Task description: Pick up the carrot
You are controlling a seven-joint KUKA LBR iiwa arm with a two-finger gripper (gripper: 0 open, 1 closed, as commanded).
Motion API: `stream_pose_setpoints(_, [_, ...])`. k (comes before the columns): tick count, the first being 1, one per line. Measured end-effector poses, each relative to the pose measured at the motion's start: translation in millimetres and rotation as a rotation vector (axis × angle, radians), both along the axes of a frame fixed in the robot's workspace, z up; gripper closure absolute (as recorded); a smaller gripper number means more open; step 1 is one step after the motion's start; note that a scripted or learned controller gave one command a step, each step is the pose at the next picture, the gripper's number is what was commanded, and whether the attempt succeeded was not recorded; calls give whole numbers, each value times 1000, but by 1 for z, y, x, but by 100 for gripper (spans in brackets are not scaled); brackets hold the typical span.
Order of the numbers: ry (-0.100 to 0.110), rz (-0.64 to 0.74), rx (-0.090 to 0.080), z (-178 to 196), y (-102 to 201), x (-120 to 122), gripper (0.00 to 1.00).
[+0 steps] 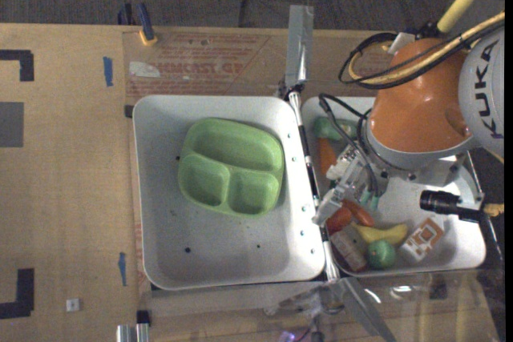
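Note:
The carrot (325, 155) is an orange stick with a green top (327, 128). It lies along the left wall of the right bin (473, 252), pointing toward the near side. My gripper (343, 190) hangs under the orange wrist band, low in the right bin. It is just right of the carrot's lower end and above a red item (351, 216). The gripper body hides the carrot's tip. I see nothing lifted off the bin floor.
The left bin (160, 196) holds a green divided plate (231, 166). In the right bin's near corner lie a yellow banana (385, 234), a green ball (381, 254), an orange-and-white box (425, 239) and a brown packet (347, 247). A metal divider (298, 52) stands between the bins.

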State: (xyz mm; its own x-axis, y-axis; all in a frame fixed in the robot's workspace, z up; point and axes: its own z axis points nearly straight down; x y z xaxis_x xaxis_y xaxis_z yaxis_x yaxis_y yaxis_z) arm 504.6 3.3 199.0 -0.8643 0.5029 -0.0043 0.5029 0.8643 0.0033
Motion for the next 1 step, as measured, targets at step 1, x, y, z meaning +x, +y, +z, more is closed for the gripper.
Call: stream_pose_setpoints(1, [0, 234, -2, 216, 0, -20, 0])
